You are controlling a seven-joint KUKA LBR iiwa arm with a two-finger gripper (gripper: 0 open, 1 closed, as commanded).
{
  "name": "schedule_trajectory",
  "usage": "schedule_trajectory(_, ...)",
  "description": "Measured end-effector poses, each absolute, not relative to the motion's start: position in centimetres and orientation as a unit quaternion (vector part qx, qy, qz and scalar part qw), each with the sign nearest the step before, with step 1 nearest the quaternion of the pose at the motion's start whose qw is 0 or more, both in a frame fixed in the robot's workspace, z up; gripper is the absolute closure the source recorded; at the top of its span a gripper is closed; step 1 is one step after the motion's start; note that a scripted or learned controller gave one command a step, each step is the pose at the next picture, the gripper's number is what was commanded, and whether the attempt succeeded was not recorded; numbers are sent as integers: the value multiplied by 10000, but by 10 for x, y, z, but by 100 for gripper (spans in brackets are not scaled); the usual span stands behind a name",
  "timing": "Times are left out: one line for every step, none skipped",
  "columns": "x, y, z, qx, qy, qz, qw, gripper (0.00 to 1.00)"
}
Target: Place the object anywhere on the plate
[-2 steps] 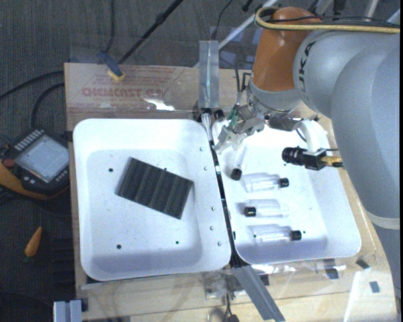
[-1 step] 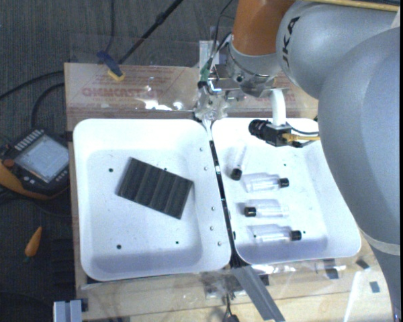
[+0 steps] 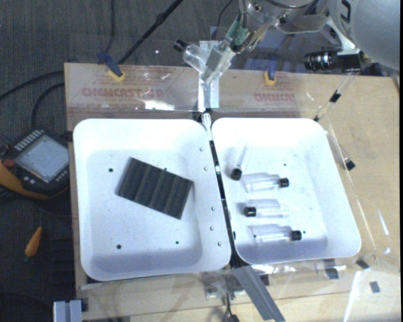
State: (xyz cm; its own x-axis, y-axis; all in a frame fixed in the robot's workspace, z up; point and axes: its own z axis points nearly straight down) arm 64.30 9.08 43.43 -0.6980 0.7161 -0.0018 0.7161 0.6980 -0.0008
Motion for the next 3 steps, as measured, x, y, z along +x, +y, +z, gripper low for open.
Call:
schedule_trajectory(634,182,346,4034,9150,-4,-9,100)
schedule_trajectory(635,221,251,3502,9367,-6,-9,100)
schedule_trajectory(658,221,400,1906,9817,-2,16,100)
